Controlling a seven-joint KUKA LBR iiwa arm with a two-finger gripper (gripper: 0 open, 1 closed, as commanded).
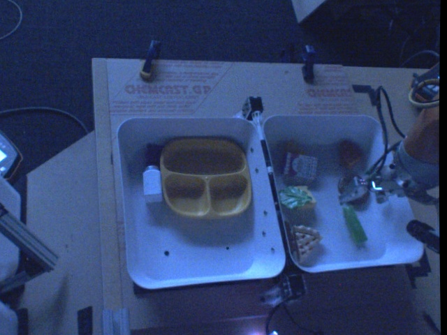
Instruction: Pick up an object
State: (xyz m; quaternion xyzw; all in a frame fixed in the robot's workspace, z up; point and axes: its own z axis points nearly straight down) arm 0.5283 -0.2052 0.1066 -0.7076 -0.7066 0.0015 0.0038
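Across the bench (105, 187) from left to right, first the step in hand, judged as choosing and closing on one thing. Best to skip the left bin (133, 257): well apart from the gripper, and mostly broad and flat, likely poor to pinch. Better to work in the right bin (391, 253), where the gripper (355, 188) hangs low over the floor, right of centre. Open or closed: impossible to tell in this dim light, with nothing seen held. Probably wisest to take the green stick (354, 223), just below the gripper and lying alone with bare floor on both sides. Should pay to turn the jaws across its narrow width, come straight down over its middle, close, then lift slowly. Also near: the red lump (349, 153), above the gripper towards the far wall, a fair second choice. Worth keeping off the bin wall on the right.

Now the holdings. Left bin: a yellow divided plate (206, 176) near its middle, three compartments, all bare; a small white bottle (152, 183) upright, touching or just beside the plate's left edge. Right bin, along its left side from far to near: a red-and-white packet (300, 166), a green-and-white piece (298, 197), a pale wedge (306, 241) with a grid pattern. Further right, the red lump and the green stick.
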